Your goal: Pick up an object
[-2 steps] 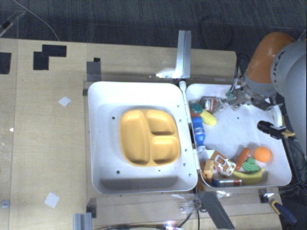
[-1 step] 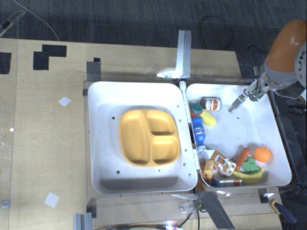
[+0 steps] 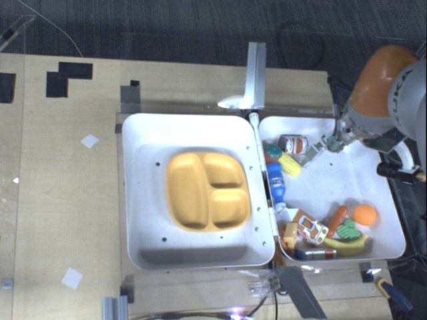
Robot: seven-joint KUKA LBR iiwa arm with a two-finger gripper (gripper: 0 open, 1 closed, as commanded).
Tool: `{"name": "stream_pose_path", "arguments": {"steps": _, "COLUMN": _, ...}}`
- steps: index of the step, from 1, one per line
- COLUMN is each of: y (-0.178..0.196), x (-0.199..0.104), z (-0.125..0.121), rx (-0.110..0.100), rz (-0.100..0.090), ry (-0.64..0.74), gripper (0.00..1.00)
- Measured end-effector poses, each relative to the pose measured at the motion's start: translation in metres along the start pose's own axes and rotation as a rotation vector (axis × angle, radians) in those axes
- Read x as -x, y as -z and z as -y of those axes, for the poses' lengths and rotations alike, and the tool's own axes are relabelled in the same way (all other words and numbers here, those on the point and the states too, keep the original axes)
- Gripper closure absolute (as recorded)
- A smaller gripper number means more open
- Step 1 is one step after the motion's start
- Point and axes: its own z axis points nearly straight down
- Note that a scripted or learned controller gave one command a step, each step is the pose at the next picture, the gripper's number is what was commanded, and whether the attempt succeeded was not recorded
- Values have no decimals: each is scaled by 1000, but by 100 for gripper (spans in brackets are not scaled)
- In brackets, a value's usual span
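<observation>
Gripper low in right bin, just right of the tin can; nothing seen btwn its fingers, can't tell if released or clenched. Corn cob just below can, blue bottle below that. Yellow tray in left bin

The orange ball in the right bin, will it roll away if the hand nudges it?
Probably. The orange ball looks round and smooth, so a nudge could send it rolling across the right bin. The green toy touching it may stop it that way. It looks small and likely light.
</observation>
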Motion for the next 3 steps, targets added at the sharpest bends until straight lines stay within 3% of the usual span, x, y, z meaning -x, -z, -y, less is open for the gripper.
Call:
{"name": "stream_pose_path", "arguments": {"steps": 1, "y": -1, "x": -20, "z": -30, "rx": -21, "rz": 4, "ry": -58, "gripper": 0}}
{"name": "stream_pose_path", "arguments": {"steps": 2, "y": 2, "x": -63, "z": -18, "rx": 0, "rz": 6, "ry": -47, "gripper": 0}}
{"name": "stream_pose_path", "arguments": {"steps": 3, "y": 15, "x": -63, "z": -21, "rx": 8, "rz": 10, "ry": -46, "gripper": 100}}
